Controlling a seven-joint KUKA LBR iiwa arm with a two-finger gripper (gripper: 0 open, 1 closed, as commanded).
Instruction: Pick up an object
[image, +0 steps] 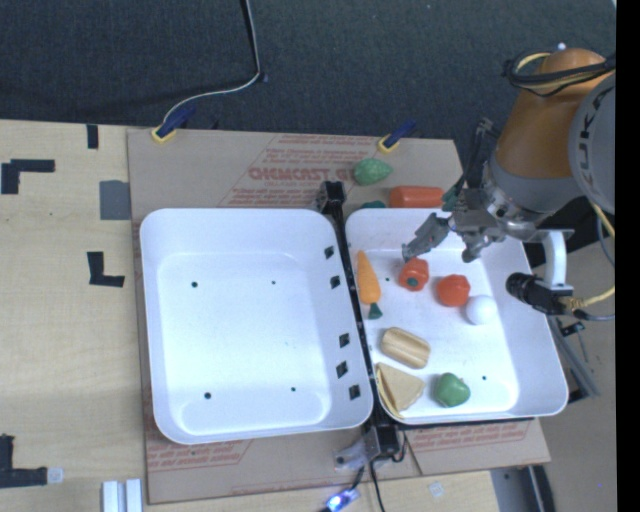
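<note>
the gripper (445, 243) hangs with fingers spread wide over the right bin (520, 400), holding nothing. left to right beneath it: an orange carrot (367, 277), a small red pepper (414, 272) just below the fingertips, a tomato (453, 290). red cardboard lettering is unreadable.

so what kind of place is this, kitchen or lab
Most likely a robot lab test bench, not a kitchen: two white bins taped-down cardboard under them, toy food such as a carrot, and loose cables.

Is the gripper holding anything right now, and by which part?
Nothing is held. The open gripper hovers above the small red toy pepper, with no object between its fingers.
</note>
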